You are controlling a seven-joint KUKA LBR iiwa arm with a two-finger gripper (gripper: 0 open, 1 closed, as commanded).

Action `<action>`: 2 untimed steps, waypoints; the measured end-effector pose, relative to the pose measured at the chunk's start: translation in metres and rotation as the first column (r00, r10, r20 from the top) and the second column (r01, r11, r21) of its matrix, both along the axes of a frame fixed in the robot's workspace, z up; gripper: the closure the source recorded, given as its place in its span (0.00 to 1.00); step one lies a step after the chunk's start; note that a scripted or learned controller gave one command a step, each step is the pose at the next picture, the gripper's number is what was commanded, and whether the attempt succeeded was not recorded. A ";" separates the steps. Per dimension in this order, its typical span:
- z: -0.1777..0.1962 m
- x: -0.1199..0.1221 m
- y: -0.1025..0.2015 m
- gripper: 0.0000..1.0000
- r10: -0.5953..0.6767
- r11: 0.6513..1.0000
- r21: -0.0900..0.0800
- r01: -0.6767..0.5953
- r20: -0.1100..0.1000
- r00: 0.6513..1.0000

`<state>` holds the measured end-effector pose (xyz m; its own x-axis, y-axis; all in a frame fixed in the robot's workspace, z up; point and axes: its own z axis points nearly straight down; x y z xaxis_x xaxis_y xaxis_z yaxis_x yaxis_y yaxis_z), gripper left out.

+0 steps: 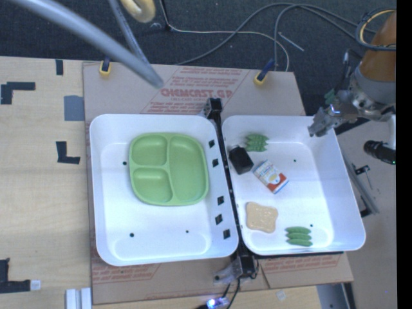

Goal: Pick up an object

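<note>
The right bin holds several small objects. A green leafy piece lies near its back wall, with a black block just left of it. Toward the middle there is a white and orange carton. A tan toast slice and green pea pods lie near the front. My gripper hangs over the right bin's back right corner, apart from all of these, with nothing visibly held.
The left bin holds a green divided plate. Black clips line the seam between the bins. A grey pole crosses the top left. Cables trail behind the cardboard base.
</note>
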<state>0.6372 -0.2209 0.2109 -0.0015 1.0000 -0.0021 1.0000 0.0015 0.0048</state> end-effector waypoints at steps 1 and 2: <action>0.029 0.001 0.001 1.00 0.000 1.000 0.001 0.000 -0.002 1.000; 0.037 0.005 0.053 1.00 0.005 1.000 0.003 -0.005 -0.004 1.000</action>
<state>0.6426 -0.1675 0.2483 -0.0062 1.0000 0.0009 1.0000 0.0062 0.0008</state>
